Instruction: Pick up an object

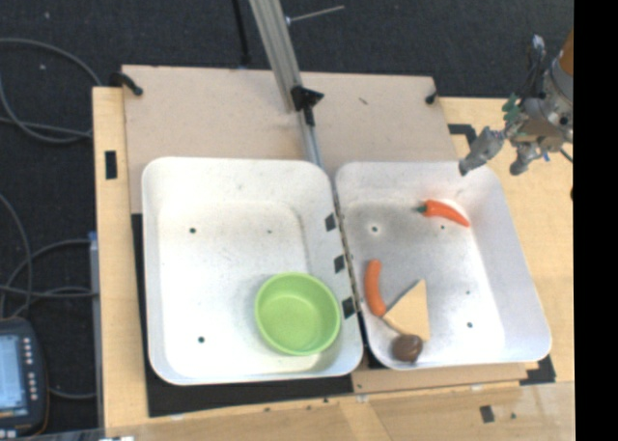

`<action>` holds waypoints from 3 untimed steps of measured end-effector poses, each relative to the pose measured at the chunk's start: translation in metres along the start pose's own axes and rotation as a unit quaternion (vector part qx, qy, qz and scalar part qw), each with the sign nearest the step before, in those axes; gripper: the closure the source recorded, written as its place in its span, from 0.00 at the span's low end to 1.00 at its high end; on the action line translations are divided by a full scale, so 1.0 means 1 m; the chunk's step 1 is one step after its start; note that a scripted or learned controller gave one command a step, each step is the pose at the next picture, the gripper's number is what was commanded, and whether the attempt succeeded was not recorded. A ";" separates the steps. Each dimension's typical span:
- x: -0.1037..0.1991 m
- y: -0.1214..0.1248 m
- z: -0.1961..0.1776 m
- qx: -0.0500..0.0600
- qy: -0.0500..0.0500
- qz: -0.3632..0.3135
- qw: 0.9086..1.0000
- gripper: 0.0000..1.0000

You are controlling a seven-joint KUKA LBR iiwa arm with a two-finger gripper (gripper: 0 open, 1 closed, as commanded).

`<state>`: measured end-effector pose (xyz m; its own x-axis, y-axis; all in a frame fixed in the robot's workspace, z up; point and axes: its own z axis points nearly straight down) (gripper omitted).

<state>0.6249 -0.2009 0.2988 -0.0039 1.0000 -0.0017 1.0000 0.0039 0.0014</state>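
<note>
Pincer (499, 151) hung at the far right corner of the right bin (512, 265), above its rim, the two fingers spread apart with nothing between them. It sat high and off to the side, clear of the contents, which reads as a waiting or approach pose, not a grasp.

Right bin held four candidates. An orange carrot-like piece (445, 210) lay nearest the pincer, on the far part of the floor, alone and well apart from the rest; probably the easiest reach. A second orange piece, sausage-shaped (374, 287), lay close to the left wall. Just beside it, a tan wedge (412, 310), and at the near edge a small brown lump (407, 347) touching or almost touching the wedge. That crowding near the walls would likely hamper finger access.

Left bin (193, 236) carried a green bowl (297, 313), upright, near its near right corner. A metal pole (275, 34) ran in from the far side of the bench (111, 265) between the bins.

Task not yet started, by the look of it.
</note>
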 end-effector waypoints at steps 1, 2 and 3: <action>0.000 0.000 0.000 0.000 0.000 0.000 1.000 0.00; 0.005 0.007 0.056 0.003 0.000 -0.001 1.000 0.00; -0.003 0.011 0.115 0.003 0.000 0.002 1.000 0.00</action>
<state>0.6365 -0.2045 0.1835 0.0001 1.0000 -0.0023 1.0000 -0.0001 -0.0048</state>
